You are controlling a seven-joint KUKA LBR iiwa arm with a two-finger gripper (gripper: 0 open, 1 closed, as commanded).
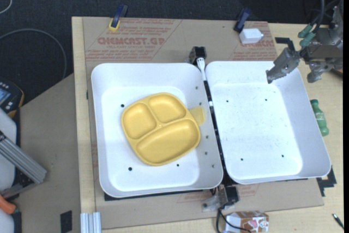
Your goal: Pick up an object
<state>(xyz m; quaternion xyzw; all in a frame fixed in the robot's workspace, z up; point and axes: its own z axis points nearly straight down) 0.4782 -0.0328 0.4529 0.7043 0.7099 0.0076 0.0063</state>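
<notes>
The gripper (292, 77) hangs over the far right corner of the right bin (262, 166). Its jaws stand spread, one grey finger (282, 65) slanting down over the bin's far rim and the other further right, past the bin's right edge. Nothing lies between them. Only the bin's white corner shows in the gap. The wrist and its cables run off to the right of the bin, above its far corner.

The floor of the right bin beneath the gripper is white with fine dark specks and a few small black dots.

The only loose thing in either bin is a yellow plate (160, 128). It lies well to the left of the right bin, flat in the middle of the left bin (103, 90), far from the gripper. It has three compartments, two small ones on the far side and one long one on the near side, and it sits turned at an angle to the bin walls. A small yellow tab (198, 114) sticks out from its edge on the side toward the right bin.

A black clip (197, 54) sits at the far left corner of the right bin, where the two bins meet. Beyond the bin's far rim a white block (251, 36) rests on the board (163, 35), with a blue clamp (241, 19) just behind it. A second clamp (116, 18), blue and yellow, is far off to the left along the same edge. A green object (319, 117) lies just outside the bin's right wall.
</notes>
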